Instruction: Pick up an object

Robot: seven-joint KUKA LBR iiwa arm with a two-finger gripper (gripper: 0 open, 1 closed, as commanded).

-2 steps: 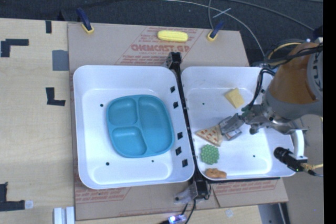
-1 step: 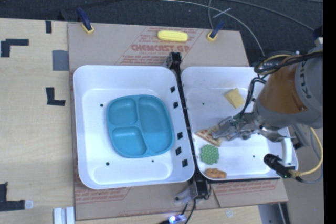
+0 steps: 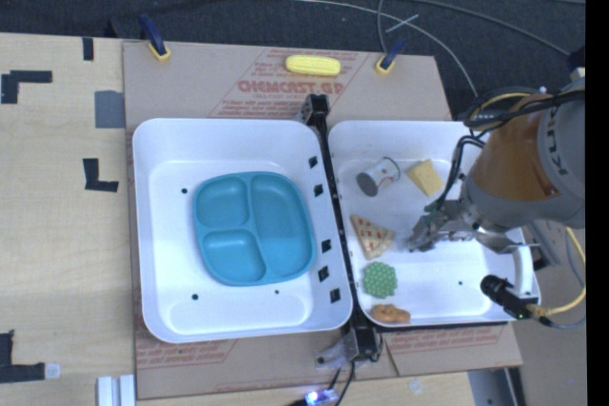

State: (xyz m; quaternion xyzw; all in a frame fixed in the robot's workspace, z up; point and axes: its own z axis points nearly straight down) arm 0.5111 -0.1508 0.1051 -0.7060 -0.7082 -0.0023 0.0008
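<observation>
From above, the grey arm with its orange band (image 3: 519, 157) reached in from the right over the right-hand shallow white bin (image 3: 447, 299), its dark claw (image 3: 428, 233) low near the bin's middle; how far it was spread I cannot tell. In that bin lay a small grey and white cup on its side (image 3: 378, 177), a yellow wedge of cheese (image 3: 425, 176), a tan pizza slice (image 3: 370, 235) just left of the claw, a round green vegetable (image 3: 380, 279) and an orange-brown lump (image 3: 390, 313) at the near edge. The left bin (image 3: 162, 204) held a blue plastic divided plate (image 3: 254, 227), and a yellow corn cob (image 3: 312, 66) rested on the brown cardboard sheet (image 3: 238, 81) on the bench, beyond the bins.
</observation>
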